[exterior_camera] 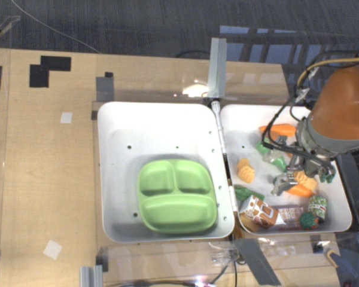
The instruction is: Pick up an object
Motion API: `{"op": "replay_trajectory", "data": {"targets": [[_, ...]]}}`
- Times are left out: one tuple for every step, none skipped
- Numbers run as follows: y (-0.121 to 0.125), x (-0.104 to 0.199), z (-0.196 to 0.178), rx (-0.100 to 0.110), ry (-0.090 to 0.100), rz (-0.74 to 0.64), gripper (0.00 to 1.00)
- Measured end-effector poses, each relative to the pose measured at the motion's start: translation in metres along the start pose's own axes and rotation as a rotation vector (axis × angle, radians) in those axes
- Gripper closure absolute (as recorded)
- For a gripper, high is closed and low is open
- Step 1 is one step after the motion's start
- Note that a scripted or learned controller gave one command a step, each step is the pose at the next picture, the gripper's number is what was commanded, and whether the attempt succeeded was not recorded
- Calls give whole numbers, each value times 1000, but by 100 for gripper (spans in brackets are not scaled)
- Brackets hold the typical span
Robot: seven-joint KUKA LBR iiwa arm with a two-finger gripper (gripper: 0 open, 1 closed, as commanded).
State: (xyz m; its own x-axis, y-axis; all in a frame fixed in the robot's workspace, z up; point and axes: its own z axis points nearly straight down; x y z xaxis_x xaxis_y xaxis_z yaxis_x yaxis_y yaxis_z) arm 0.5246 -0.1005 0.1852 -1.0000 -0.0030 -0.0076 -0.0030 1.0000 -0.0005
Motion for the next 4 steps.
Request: {"op": "replay_trajectory", "data": {"targets": [[-26,-30,91,0,-2,-151,0],[-33,-92,97,1,-6,-280,0],[-40,-110,97,1,-6,-311,0],[-36,-129,97,1,-6,-344,0]]}}
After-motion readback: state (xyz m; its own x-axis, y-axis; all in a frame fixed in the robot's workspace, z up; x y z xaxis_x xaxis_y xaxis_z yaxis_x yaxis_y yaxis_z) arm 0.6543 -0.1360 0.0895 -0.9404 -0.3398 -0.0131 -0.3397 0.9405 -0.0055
